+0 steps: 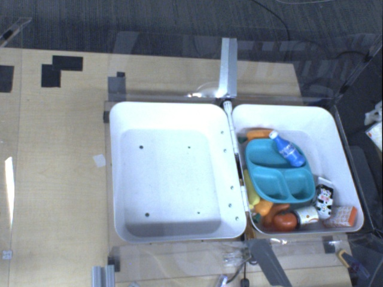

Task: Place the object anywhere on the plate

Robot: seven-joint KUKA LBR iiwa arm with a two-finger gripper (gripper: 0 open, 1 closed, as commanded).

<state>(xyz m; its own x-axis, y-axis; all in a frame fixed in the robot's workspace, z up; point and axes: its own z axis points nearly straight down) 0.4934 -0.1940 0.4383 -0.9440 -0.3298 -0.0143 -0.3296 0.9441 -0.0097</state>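
Bottle (pixel 288 150) with its blue label lies tilted across the blue plate (pixel 281 187), resting on the upper compartment's rim, so I judge it placed. Toy food crowds around the plate. Fingers' state: I cannot tell.

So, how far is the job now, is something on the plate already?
Done, it seems: a blue bottle lies on the teal plate in the right bin. Nothing looks in hand. Other items lie beside the plate, so little looks left.
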